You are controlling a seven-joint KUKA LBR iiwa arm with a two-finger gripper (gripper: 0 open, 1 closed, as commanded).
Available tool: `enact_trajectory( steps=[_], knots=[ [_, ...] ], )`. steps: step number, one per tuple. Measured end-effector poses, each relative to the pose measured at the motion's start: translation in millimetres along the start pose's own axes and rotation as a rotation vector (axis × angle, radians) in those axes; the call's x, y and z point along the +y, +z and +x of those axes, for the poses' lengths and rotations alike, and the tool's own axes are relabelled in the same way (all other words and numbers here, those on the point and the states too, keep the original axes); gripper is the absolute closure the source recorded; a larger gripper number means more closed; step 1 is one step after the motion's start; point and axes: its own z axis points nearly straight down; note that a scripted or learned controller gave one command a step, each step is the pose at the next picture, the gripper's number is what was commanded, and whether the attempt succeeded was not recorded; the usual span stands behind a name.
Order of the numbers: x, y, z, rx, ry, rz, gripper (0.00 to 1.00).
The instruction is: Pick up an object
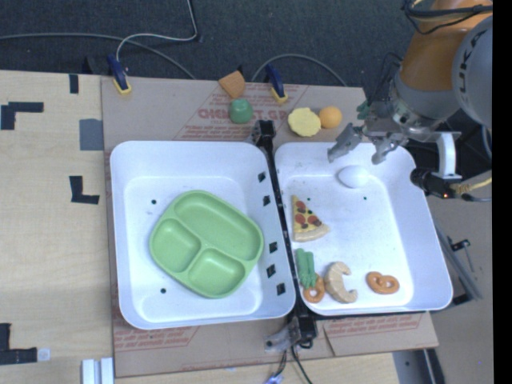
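My gripper (pixel 360 152) hangs over the back of the right bin (pixel 416 238), its two fingers spread apart with nothing between them. Just below it a white egg-shaped object (pixel 352 176) lies on the bin floor. Further forward in the same bin lie a pizza slice (pixel 306 219), a green bean pod (pixel 305 265), a small pretzel (pixel 314 292), a tan croissant-like piece (pixel 341 282) and an orange pretzel (pixel 382 282).
The left bin (pixel 132 214) holds a green divided plate (pixel 206 242). Behind the bins on the cardboard sit an orange wedge (pixel 233 83), a green cylinder (pixel 240 111), a yellow lemon (pixel 304 122) and an orange ball (pixel 330 118). Cables run along the back.
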Motion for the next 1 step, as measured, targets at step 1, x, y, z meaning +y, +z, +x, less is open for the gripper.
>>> enact_trajectory(
  steps=[1],
  knots=[
    [-12.1, 159.1, 13.4, 0.0, 0.0, -0.003, 0.0]
  ],
)
